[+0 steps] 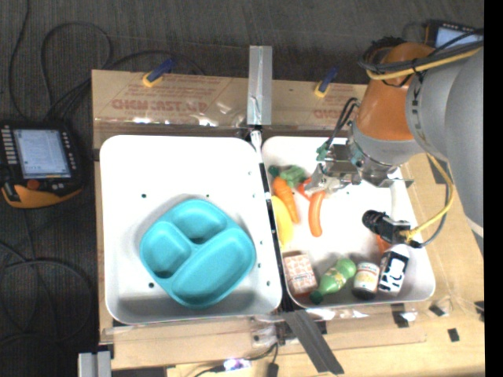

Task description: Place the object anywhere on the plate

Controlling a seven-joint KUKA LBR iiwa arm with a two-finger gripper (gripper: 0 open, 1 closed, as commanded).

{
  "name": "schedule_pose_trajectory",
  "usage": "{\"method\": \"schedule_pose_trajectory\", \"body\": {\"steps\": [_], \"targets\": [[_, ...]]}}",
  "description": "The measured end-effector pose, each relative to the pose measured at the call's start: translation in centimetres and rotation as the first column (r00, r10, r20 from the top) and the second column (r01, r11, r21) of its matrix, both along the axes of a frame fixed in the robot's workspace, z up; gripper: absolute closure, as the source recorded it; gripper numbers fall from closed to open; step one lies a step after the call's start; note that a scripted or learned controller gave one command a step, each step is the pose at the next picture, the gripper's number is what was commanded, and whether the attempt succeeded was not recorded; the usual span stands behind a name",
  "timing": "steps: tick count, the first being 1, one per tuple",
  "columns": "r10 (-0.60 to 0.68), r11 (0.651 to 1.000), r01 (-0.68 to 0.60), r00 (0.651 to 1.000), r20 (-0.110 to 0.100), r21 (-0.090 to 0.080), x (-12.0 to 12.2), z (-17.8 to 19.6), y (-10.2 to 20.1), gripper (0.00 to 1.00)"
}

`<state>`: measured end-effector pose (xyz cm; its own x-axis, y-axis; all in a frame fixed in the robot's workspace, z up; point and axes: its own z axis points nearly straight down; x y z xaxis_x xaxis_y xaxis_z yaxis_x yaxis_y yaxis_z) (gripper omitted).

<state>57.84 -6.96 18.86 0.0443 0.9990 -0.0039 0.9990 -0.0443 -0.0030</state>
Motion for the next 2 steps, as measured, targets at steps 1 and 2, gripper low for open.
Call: {"method": "schedule_pose_trajectory", "body": {"steps": [1, 2], "targets": [[-0.023, 1.0, 0.023, 1.0, -0.002, 0.002, -3.8, -0.6, 7.8, 1.0], [0.136, 0.991, -0.136, 0.991, -0.003, 0.003, -7.2, -0.6, 13.7, 1.0]]}}
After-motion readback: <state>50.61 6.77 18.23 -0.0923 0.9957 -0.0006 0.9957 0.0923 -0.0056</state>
